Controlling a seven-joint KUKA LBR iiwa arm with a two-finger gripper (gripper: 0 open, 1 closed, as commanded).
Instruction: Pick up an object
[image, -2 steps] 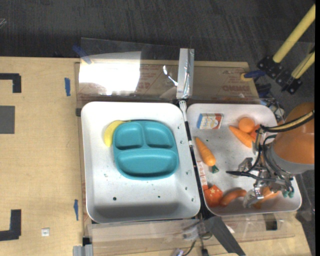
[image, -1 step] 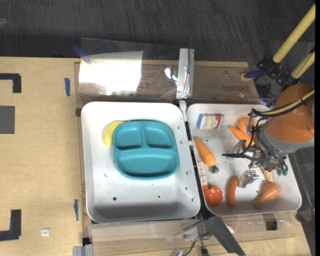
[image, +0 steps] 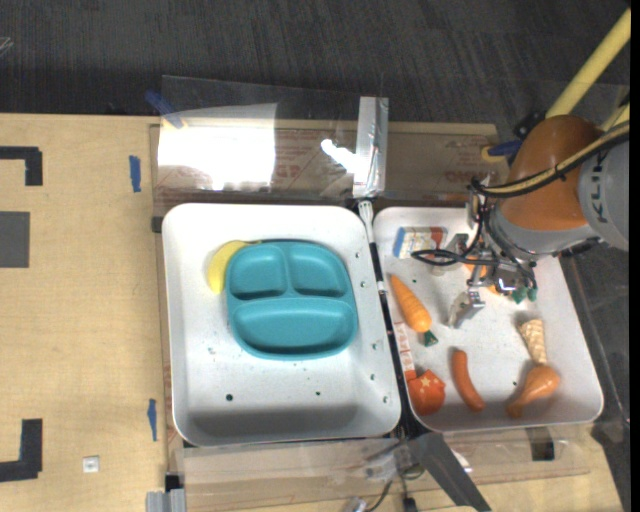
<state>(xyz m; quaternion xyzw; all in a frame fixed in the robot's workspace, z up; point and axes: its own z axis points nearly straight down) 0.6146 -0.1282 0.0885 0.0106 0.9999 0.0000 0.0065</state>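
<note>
Bench top (image: 80, 330): pale wood-grain board, w/ black corner marks at left edge (image: 25, 165) and blue tape bits (image: 134, 172). Floor (image: 300, 40): dark grey carpet, runs across top of view and down right side. Clear plastic sheet (image: 260, 150) stands behind bins, w/ strong glare from overhead light; silver tape strip (image: 371, 145) on its right edge. Brown cardboard (image: 440, 160) lies behind right-hand bin. Lighting even, soft shadows.

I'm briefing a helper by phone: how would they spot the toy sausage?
Look in the right-hand shallow white bin, toward its near edge. The glossy red-orange toy sausage lies there between a red toy tomato and a tan pear-shaped toy. It is the only plain smooth cylinder; the orange toy carrot has a green tip.
</note>
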